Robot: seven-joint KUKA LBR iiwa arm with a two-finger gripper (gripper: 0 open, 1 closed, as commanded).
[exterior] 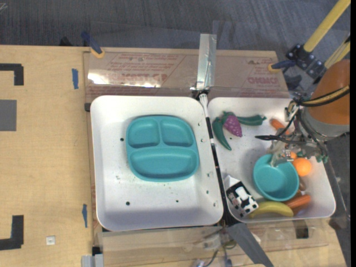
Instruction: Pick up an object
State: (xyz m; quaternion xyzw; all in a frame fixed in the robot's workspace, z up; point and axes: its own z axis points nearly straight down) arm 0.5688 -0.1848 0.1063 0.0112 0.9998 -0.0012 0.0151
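Most of my candidates crowd the right bin point(245, 107) around the teal bowl point(275, 179), so I hover the gripper point(289, 146) over its rim (finger state I cannot tell).

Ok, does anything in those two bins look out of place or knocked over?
Nothing looks spilled or broken. The teal divided plate lies flat in the left bin. The right bin is crowded: a black-and-white item and a banana sit jammed against its near wall beside the teal bowl.
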